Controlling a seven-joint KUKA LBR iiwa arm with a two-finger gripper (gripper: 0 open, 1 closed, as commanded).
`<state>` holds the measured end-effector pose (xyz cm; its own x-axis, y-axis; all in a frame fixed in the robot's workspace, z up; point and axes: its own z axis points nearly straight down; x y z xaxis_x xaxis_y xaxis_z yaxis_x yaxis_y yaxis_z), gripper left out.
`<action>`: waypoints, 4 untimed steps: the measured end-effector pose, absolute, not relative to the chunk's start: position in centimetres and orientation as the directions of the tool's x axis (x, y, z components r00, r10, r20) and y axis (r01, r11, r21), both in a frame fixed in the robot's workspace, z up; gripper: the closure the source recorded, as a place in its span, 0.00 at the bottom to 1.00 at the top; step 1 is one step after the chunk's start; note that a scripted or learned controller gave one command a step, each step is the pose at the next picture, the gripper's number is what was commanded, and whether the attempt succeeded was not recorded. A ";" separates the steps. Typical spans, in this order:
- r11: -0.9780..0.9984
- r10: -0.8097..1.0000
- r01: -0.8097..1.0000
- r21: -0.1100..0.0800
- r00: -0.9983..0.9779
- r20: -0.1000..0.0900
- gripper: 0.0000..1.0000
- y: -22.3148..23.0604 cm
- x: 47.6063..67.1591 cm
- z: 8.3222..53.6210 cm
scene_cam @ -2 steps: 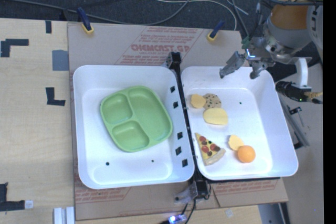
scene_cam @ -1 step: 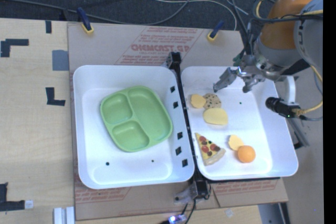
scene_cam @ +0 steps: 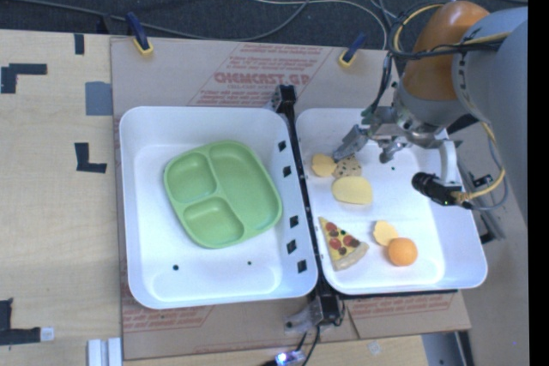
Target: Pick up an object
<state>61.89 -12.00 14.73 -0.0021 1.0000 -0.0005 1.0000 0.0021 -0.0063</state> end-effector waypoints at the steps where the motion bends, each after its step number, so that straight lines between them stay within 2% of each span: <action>1: 0.001 1.000 1.000 -0.004 -0.001 -0.001 0.00 -12.7 62.5 9.3; 2: 0.003 1.000 1.000 -0.002 -0.003 0.000 1.00 -12.6 62.5 10.6; 3: 0.001 1.000 1.000 0.003 -0.001 0.000 1.00 -12.8 62.2 15.0; 4: 0.002 1.000 1.000 0.005 -0.002 -0.001 1.00 -12.4 62.4 21.3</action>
